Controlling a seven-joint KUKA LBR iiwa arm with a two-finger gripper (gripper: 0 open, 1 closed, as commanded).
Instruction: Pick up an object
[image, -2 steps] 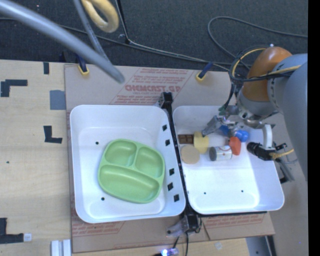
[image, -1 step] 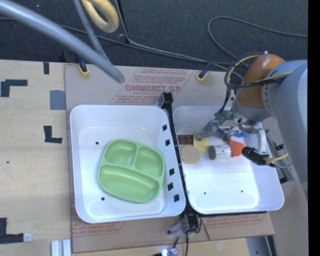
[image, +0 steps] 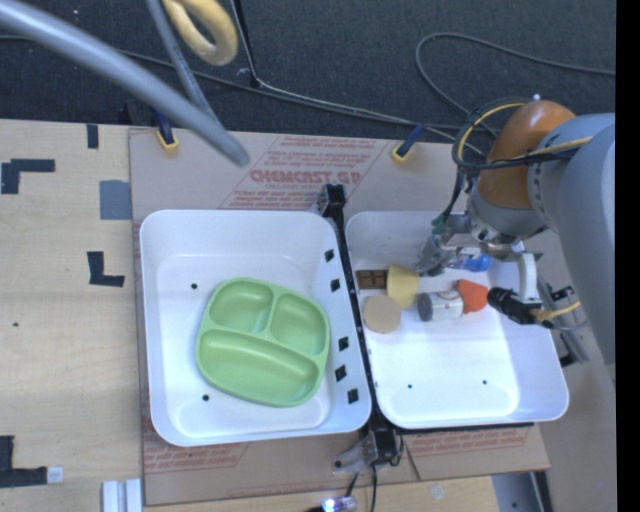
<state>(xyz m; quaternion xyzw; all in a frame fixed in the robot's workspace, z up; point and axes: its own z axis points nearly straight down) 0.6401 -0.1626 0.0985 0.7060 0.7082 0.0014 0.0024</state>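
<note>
While the small objects lie clustered in the upper half of the right bin (image: 470, 390) — a yellow cup-like piece (image: 403, 285), a tan disc (image: 381, 315), a small bottle with an orange cap (image: 452, 302) — nothing looks lifted. The end effector (image: 443, 250) sits low just above that cluster; how it is set I cannot tell. I judge this the reach-and-grasp step: next comes centring over one item and closing. The left bin (image: 165, 250) holds a green divided plate (image: 264, 341).

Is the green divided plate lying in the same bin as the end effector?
No. The green divided plate lies in the left bin, while the end effector is over the right bin.
</note>
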